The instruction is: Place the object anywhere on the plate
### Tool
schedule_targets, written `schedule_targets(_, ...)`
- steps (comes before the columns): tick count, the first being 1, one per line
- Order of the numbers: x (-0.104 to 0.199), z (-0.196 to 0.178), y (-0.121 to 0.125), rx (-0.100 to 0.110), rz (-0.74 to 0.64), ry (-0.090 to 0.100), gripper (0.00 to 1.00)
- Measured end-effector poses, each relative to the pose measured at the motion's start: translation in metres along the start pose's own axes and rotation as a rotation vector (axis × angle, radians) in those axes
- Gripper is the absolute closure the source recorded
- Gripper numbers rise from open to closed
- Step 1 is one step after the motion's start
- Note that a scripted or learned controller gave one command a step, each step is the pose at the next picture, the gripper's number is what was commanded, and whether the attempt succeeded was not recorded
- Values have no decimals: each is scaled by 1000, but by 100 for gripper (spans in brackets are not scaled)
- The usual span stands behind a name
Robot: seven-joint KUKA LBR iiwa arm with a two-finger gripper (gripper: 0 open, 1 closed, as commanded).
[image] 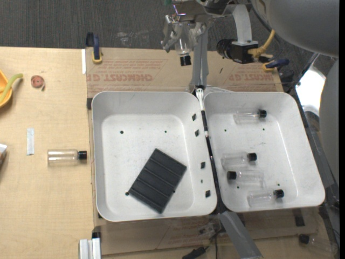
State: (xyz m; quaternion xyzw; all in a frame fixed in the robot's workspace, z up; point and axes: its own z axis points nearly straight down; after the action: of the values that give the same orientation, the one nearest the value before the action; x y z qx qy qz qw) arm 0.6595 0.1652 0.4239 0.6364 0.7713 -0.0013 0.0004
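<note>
On the wooden bench (43, 198), at nine o'clock, one clear bottle with a black cap (67, 155) lies on its side, just beside the left bin's outer wall. A small white strip (30, 142) lies near it, further left. At ten o'clock there is a small round reddish disc (36, 81), and an orange and yellow thing (6, 88) is cut by the left edge. A blue clamp (92, 46) stands at eleven o'clock, on the brown cardboard (135, 72).
</note>
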Motion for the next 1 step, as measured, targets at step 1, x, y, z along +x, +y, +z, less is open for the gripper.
schedule_targets(1, 57, 82, -41, 3, -52, 0, 100)
